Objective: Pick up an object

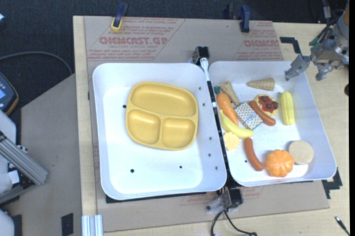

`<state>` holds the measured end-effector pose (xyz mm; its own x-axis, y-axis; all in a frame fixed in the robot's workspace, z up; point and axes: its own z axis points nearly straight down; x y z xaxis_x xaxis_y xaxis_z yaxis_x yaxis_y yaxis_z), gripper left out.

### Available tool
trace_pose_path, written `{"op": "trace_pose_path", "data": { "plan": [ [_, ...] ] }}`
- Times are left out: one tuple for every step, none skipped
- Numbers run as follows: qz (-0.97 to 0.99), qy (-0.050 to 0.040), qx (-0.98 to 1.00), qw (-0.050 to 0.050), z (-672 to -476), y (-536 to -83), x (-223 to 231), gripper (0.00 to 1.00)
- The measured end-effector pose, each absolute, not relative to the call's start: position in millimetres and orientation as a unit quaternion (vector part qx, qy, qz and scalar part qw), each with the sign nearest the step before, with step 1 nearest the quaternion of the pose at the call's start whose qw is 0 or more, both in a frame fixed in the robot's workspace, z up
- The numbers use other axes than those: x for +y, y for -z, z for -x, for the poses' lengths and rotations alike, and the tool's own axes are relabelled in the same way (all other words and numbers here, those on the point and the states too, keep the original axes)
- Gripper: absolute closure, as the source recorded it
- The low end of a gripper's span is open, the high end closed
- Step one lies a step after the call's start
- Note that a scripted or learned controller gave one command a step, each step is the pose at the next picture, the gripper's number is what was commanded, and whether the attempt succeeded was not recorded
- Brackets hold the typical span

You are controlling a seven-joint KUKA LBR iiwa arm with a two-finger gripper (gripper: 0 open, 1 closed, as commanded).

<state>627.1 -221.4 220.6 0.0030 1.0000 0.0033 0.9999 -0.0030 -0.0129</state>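
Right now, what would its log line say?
phase: approach | gripper: open, holding nothing, above right bin's far corner | nearest: cone, corn

Red "CHEMCAST GP" print on brown board (138,35), partly repeated at its right

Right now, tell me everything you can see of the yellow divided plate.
The yellow divided plate lies flat in the left bin, toward its upper middle. It looks like matte plastic, rounded-rectangular, with three compartments: one long one along the top, two smaller ones below. All three hold nothing. It rests on the bin floor, apart from the walls.
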Motion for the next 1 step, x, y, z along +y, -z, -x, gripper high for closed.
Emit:
{"op": "trace_pose_path", "data": {
  "plan": [
    [0.707, 0.0000, -0.707, 0.000, -630.1, -228.6, -220.9, 0.00]
  ]
}}
